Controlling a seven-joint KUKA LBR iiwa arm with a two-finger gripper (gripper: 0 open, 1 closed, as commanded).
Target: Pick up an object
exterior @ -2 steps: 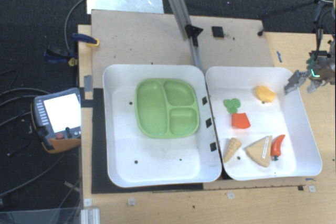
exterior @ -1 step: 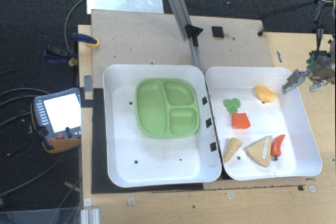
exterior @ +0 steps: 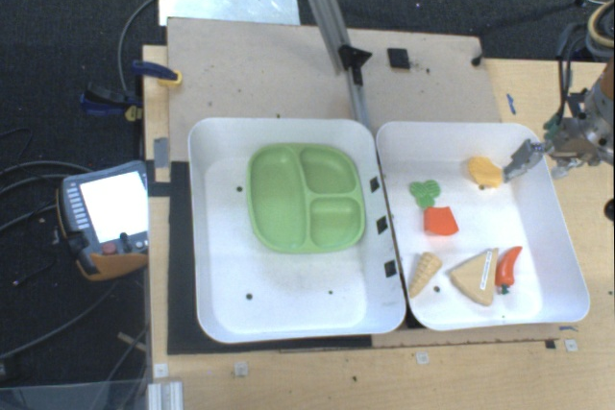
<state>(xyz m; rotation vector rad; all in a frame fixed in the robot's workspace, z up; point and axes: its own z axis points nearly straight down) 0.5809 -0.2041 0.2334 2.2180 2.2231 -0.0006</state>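
The right bin (exterior: 567, 254) holds several toy foods: a yellow piece (exterior: 485, 172), a small green piece (exterior: 424, 193), an orange-red block (exterior: 441, 222), a tan cone (exterior: 424, 274), a beige wedge (exterior: 473, 277) and a red pepper (exterior: 508, 267). My gripper (exterior: 541, 162) hangs over the bin's upper right corner, just right of the yellow piece and apart from it. It is open, with nothing between its fingers.
The left bin (exterior: 221, 283) holds a green divided plate (exterior: 307, 198). A grey pole (exterior: 327, 5) slants down to the bins' shared rear corner. A handheld pendant (exterior: 106, 218) lies on the floor at the left.
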